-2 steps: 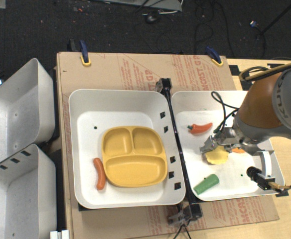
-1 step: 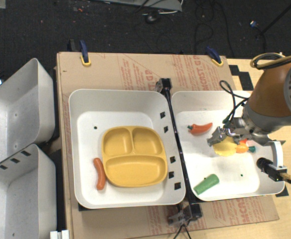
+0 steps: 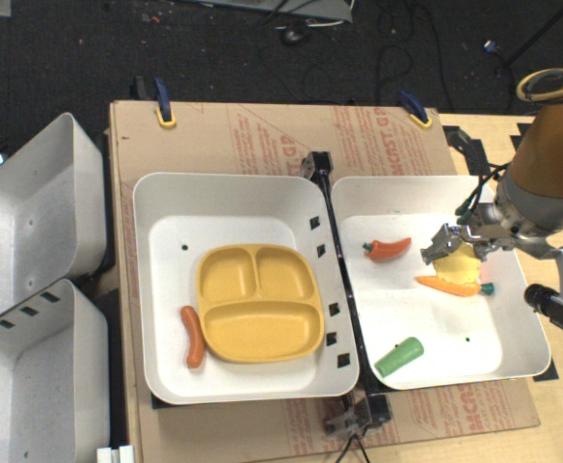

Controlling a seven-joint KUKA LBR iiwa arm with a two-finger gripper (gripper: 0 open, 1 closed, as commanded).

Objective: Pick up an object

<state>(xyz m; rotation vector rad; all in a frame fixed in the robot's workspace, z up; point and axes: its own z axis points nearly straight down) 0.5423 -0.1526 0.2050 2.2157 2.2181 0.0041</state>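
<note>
I see the yellow divided plate [image 3: 259,302] and sausage [image 3: 194,337] in the left bin [image 3: 156,258]. In the right bin [image 3: 513,355]: green cucumber [image 3: 399,356], carrot [image 3: 447,285], red pepper [image 3: 388,250]. Pincer [image 3: 445,246] at centre right, above a yellow piece [image 3: 462,267]; can't tell its state.

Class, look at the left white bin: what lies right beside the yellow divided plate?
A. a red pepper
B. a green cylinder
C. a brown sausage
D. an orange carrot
C: the brown sausage lies along the left edge of the yellow divided plastic plate in the left white bin.
</note>
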